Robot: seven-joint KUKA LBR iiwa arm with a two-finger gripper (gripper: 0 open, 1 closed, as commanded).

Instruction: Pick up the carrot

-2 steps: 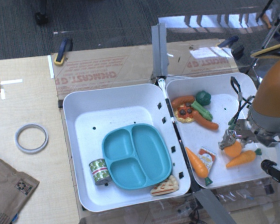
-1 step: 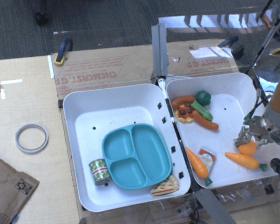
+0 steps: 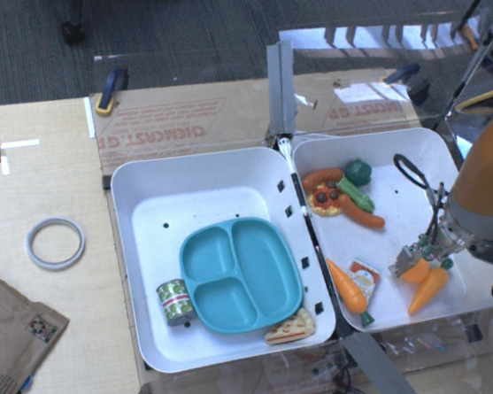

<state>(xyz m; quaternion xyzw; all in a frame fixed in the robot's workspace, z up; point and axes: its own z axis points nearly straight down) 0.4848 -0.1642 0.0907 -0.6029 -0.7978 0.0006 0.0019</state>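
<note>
The gripper [image 3: 418, 262] sits low in the right bin [image 3: 374, 145], directly over the carrot [image 3: 427, 290] near the front right corner, positioned for a top grasp; whether it has closed cannot be determined; a second carrot [image 3: 347, 284] lies apart.

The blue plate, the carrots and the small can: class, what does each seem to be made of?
Blue plate: probably moulded plastic, smooth with a soft sheen. Carrots: likely plastic toys, uniformly orange and smooth. Small can: looks like metal with a printed label, though plastic is possible.
</note>
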